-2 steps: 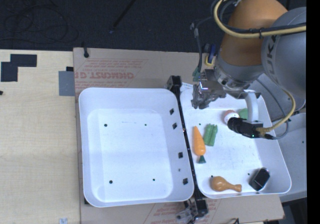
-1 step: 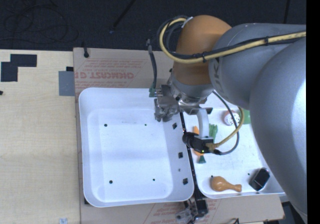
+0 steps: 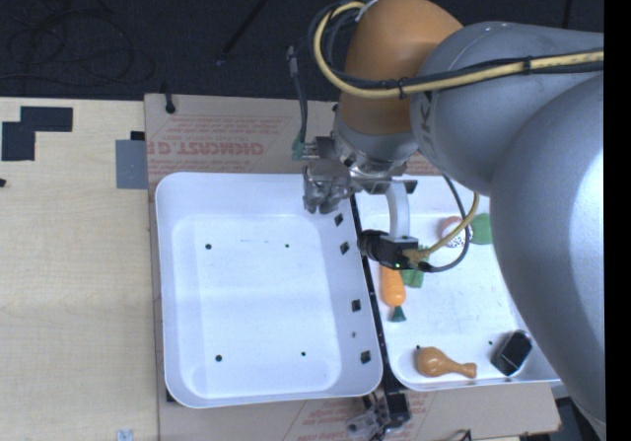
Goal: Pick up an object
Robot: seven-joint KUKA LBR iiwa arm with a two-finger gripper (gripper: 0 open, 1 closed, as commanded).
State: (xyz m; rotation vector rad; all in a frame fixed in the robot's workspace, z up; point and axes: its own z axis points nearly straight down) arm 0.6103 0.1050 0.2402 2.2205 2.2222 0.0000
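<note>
Gripper (image 3: 321, 190) hung at the left bin's (image 3: 177, 232) far right corner, by the divider; you could not tell its grip.
Your carrot (image 3: 392, 289) lay in the right bin (image 3: 463, 316), close against its left wall. Gourd (image 3: 443, 362) and black block (image 3: 511, 352) sat along the near edge, with bare floor between them and the carrot.
</note>
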